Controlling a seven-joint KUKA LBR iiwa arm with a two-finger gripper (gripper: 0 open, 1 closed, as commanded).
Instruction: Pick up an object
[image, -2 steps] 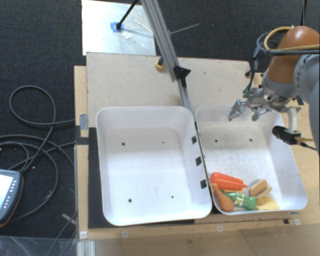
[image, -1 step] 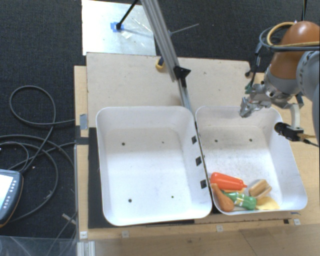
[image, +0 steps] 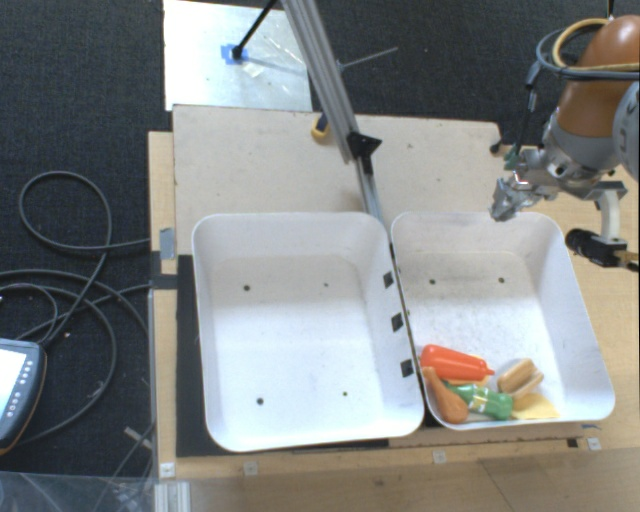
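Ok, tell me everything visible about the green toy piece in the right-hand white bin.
The small green plastic toy piece lies flat on the floor of the right-hand shallow white bin, near its front edge. It looks glossy, with paler patches along it; what it depicts is hard to tell. It lies in a tight cluster: the orange carrot-shaped toy touches its left end, and the tan bun-like toy sits just behind it.

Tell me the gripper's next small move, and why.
Probably travel toward the near corner of the right bin. The gripper hangs above that bin's far rim, while the toys, including the orange carrot and the bun, are clustered at the near end.
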